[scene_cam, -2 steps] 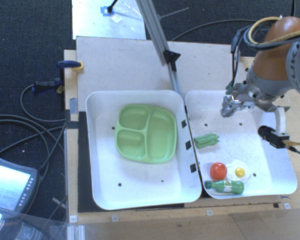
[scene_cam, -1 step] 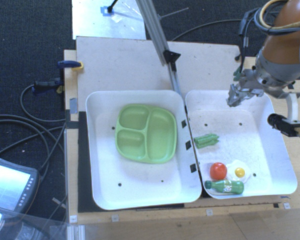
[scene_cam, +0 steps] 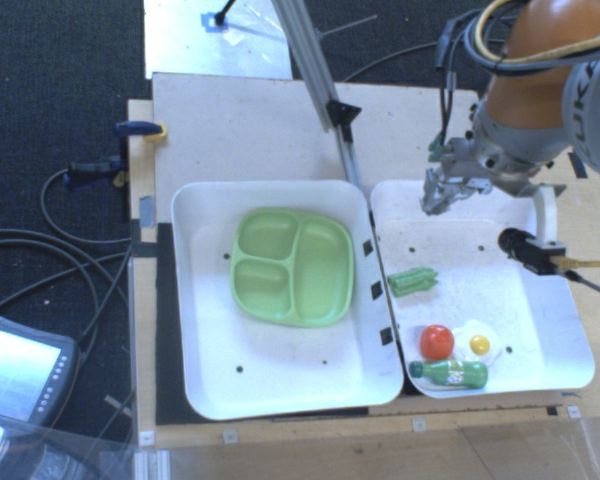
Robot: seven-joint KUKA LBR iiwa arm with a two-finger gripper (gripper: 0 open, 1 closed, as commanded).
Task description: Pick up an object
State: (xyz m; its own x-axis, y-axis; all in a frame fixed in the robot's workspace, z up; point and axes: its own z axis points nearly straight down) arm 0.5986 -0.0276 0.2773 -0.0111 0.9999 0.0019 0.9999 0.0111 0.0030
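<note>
Two white bins on the pale surface (scene_cam: 240, 128), arm over the right one

In the left shallow white bin (scene_cam: 205, 368) lies a light green plastic plate with three compartments (scene_cam: 292, 266), near its middle and apart from the walls. A slanted grey metal pole (scene_cam: 315, 63) crosses the surface down to the rim where the bins meet. In the right shallow white bin (scene_cam: 560, 338), a small green ridged pod-shaped toy (scene_cam: 412, 281) lies near the left wall; nearer the front sit a red round tomato toy (scene_cam: 437, 342), a white fried-egg toy with yellow yolk (scene_cam: 477, 343) just beside it, and a green plastic bottle lying on its side (scene_cam: 450, 372) before both. The grey gripper (scene_cam: 438, 196) hangs over this bin's back left corner, well apart from all four toys, nothing between its jaws; whether they are spread or closed cannot be told
</note>
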